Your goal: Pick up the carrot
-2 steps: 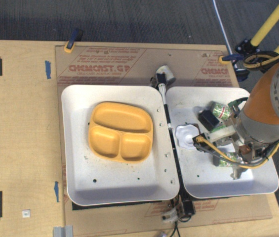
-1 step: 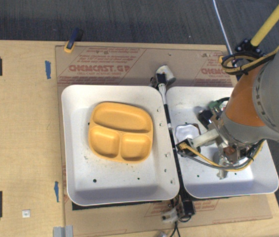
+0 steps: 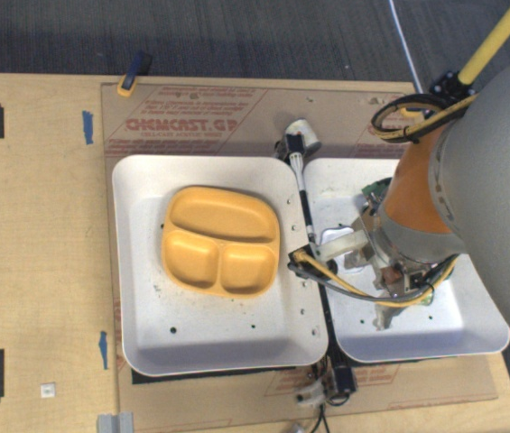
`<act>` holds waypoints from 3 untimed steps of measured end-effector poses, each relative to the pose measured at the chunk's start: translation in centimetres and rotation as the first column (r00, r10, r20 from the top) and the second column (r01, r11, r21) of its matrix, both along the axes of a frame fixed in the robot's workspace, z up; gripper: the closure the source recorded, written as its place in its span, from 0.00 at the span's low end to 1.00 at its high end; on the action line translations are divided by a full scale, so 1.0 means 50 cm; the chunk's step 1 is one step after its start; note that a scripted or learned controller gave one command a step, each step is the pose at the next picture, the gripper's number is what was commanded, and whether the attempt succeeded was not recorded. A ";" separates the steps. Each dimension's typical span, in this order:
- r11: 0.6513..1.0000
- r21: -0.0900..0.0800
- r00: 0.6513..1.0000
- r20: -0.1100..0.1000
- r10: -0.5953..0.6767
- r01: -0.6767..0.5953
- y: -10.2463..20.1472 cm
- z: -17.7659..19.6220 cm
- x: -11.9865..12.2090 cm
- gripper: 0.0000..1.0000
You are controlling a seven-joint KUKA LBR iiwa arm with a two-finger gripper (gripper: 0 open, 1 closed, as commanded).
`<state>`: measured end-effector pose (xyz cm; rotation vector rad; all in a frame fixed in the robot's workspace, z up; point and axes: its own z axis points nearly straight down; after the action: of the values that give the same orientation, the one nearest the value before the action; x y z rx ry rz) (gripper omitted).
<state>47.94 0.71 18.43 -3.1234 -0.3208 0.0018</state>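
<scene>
**Currently blind on the grasp: wrist covers the pick spot**

Arm (image 3: 480, 142) comes in from the right and sits low over the right bin (image 3: 345, 336). Gripper (image 3: 384, 289) points down at the bin floor, near the bin's middle and a bit toward the front rim. The camera looks down at a slant, so the wrist and its orange band (image 3: 410, 197) sit right over the tool. Can't tell whether the gripper is released or clenched, or whether it has anything.

Carrot: hidden. My read is that it lies under the wrist in the right bin, because the tool is aimed there and the arm blocks exactly that patch.

A small green thing (image 3: 378, 188) peeks out on the far side of the wrist, right at the arm's outline. Too little of it shows to name it.

Left bin (image 3: 137, 242) holds a yellow divided plate (image 3: 221, 240), roughly centred, open side up, well apart from the gripper. It plays no part in this pick, and I'd say there's no collision risk.

Stage, as a judgement: descent or grasp, unconfirmed. A straight-down approach makes sense for a thing lying flat in a shallow bin, since the low walls leave the top open.

Risks: a carrot is round and tapered, so it may roll or squirt out on closing, and a grab at the thin end could slip. I'd call it a success only once the tool is raised and the carrot shows in the gripper.
</scene>
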 end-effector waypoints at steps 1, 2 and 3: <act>0.999 0.000 0.999 0.000 0.036 -0.036 0.051 0.000 0.066 0.00; 0.999 0.000 0.999 -0.001 0.041 -0.041 0.052 0.020 0.066 1.00; 1.000 0.000 1.000 -0.003 -0.002 0.002 0.082 0.000 -0.001 1.00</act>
<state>47.86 4.82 18.42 -3.1230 -0.3183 0.0063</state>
